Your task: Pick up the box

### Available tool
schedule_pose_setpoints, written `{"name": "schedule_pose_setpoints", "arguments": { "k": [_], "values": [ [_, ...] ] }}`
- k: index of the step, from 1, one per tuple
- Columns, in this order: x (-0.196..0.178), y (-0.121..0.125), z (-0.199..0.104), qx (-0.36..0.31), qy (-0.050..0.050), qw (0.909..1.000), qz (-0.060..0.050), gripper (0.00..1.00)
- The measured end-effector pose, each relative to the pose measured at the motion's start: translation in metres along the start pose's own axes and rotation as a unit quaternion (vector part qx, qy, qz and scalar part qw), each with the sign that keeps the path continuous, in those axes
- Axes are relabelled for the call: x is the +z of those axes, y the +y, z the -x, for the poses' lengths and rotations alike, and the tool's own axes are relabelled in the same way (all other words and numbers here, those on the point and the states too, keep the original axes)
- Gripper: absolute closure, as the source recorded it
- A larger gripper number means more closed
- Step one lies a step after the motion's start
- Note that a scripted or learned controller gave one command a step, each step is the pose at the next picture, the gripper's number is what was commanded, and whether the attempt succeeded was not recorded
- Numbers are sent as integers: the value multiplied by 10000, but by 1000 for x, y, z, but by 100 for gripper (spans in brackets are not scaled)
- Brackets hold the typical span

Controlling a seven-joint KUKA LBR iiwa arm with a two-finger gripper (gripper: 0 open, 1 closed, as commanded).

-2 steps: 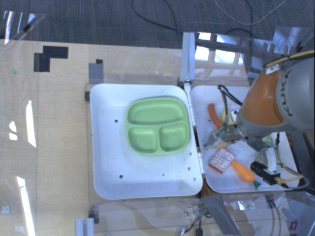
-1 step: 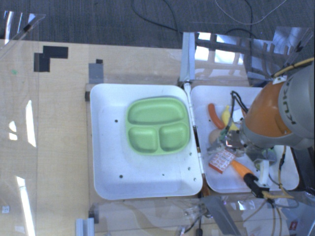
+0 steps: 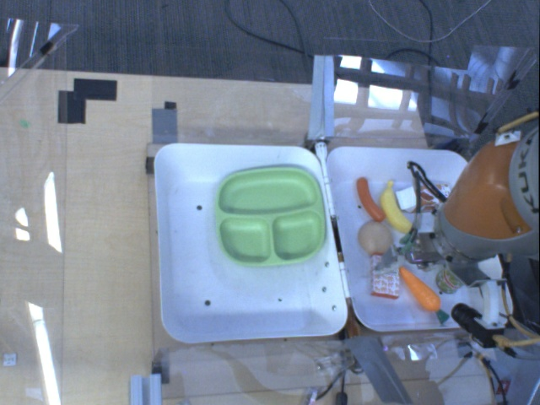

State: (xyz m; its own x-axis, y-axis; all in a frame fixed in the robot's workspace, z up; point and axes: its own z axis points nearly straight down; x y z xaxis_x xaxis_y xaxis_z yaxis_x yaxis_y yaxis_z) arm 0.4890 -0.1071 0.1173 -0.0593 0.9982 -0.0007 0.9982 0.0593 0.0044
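Looking down from the camera view: gripper (image 3: 411,250) hovering low in the right bin (image 3: 354,298), just at 2 o'clock of the box (image 3: 386,281). Box lying flat, red and white, touching the carrot (image 3: 419,288), at 6 o'clock of the potato (image 3: 375,238). Fingers too hidden to call, cannot tell apart or together. Needing a shift toward 8 o'clock, centring over the box, clearing the carrot. Lettering on the box too small for reading.

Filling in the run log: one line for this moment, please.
gripper: low in right bin | box: lying beside carrot, not held | green tray: left bin
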Motion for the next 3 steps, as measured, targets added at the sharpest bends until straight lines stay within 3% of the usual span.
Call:
{"name": "schedule_pose_setpoints", "arguments": {
  "k": [1, 2, 3],
  "values": [
    [-9, 2, 0, -11, -1, 10000, 14, 100],
    [-18, 5, 0, -22, -2, 10000, 27, 100],
    [-18, 70, 14, 756, -2, 9971, -17, 100]
  ]
}}
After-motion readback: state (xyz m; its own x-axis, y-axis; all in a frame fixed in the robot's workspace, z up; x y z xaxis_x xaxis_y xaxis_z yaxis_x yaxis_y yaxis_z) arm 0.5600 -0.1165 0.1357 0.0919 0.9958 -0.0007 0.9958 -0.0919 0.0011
